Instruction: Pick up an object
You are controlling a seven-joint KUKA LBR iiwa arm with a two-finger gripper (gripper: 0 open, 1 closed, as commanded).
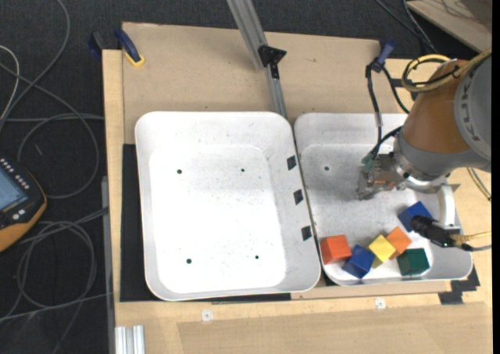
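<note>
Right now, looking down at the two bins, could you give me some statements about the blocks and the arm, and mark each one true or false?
1. All the blocks lie in the right bin. True.
2. The orange block sits in the left bin. False: it lies in the right bin, near its front edge.
3. The gripper hangs over the right bin. True.
4. The yellow block is between the gripper's fingers. False: it lies on the bin floor beside the other blocks.
</note>
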